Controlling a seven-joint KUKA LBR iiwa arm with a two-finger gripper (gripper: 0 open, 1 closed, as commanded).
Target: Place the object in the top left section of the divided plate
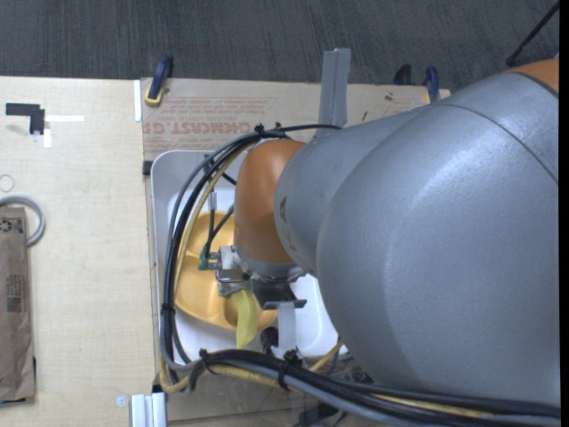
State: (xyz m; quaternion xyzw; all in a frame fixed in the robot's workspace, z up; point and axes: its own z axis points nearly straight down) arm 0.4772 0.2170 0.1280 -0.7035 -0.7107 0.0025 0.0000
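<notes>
Banana (245,320) below end effector (260,299).

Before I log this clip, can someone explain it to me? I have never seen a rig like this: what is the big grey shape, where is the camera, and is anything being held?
The big grey shape is a robot arm with an orange band above its wrist, reaching in from the right. One camera, fixed above the bench, looks down at a slant. Under the arm sits a shallow white bin holding a yellow divided plate. The two-finger gripper hangs over that plate, and a yellow banana-like object shows just below it. Whether the object is gripped or merely lying there is hidden. Black cables loop around the wrist. A brown paper bag lies on the bench at far left.
</notes>
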